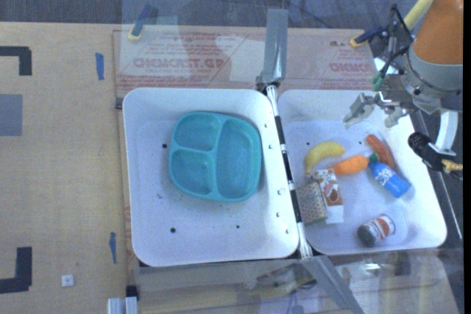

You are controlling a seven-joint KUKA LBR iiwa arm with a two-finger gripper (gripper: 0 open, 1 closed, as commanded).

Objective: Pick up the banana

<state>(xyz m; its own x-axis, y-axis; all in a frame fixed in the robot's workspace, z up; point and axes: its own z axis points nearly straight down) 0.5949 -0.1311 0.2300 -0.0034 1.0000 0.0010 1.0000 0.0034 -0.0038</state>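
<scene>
The banana (324,153) lay in the right bin (427,232), touching a carrot (352,165) and just above a carton (330,195). The gripper (372,111) hovered up-right of it, jaws spread and holding nothing, probably lining up a descent.
</scene>
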